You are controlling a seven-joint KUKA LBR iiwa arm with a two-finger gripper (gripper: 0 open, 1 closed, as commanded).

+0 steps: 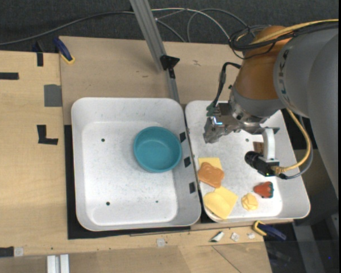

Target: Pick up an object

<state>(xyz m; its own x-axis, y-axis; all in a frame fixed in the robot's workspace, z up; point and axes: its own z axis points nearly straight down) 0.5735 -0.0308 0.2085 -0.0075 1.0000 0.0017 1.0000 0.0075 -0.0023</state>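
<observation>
1. Objects for picking lie in the right bin (290,206), clustered toward its near end: an orange piece (211,176) resting on a pale yellow slab, a second yellow slab (222,201) nearer the front rim, a small yellow lump (249,201), and a small red item (264,189) just beside that lump.
2. Left bin (96,209) holds a teal bowl (157,148), upright, sitting right of its middle.
3. Both bins sit side by side on the desk (23,169), their inner rims touching.
4. Gripper (215,131) hangs over the far left part of the right bin, near the shared rim, above bare white floor and apart from the orange piece below it in the view.
5. Whether its tips are spread or pressed together cannot be told; they read as one dark metallic mass, and nothing shows between them.
6. Black cylindrical fitting (260,161) sticks out from the wrist over the bin's middle, with a yellow cable looping beside it.
</observation>
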